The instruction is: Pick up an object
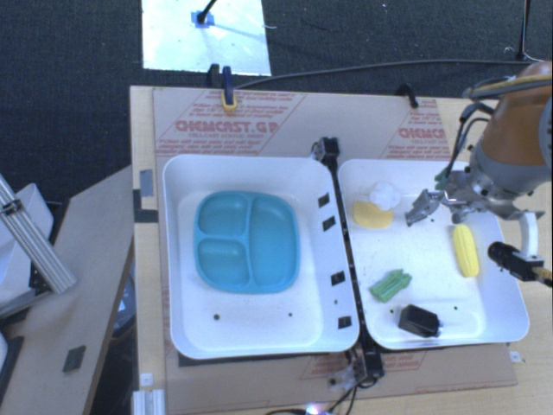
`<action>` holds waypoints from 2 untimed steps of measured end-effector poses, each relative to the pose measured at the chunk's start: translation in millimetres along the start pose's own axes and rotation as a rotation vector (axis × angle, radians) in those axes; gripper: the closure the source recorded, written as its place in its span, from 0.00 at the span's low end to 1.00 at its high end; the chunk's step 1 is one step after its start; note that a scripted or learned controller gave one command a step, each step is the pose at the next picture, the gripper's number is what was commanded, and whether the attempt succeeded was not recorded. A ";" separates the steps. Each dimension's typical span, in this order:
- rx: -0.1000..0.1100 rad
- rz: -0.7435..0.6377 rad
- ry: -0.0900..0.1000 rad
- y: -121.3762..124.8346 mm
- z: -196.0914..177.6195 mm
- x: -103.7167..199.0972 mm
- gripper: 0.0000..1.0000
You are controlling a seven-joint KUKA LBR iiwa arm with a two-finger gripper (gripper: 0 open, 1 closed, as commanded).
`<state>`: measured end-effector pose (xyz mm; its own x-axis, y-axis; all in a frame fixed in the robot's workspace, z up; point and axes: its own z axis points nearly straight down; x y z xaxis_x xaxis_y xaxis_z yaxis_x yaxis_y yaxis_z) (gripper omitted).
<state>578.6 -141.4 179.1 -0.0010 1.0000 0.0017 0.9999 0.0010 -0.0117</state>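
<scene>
My gripper hangs over the right bin, reaching in from the right. Its fingers look slightly apart, with nothing between them. Just left of it lie a yellow lump and a small white object touching it. A yellow corn cob lies to the gripper's lower right. Lower in the bin are a green ridged piece and a black block.
The left bin holds a blue divided plate. Black clips run along the seam between the bins. The arm's orange band looms over the right bin's far right corner. A black cable crosses the board behind the bins.
</scene>
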 end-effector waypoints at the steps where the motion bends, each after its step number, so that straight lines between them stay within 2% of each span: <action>1: -0.013 -0.003 -0.002 2.9 -7.8 0.4 0.00; 2: -0.011 -0.001 -0.002 2.1 51.3 -6.4 0.00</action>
<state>580.1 -147.7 127.8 -0.0015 1.0000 -0.0001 1.0000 0.0015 -0.0007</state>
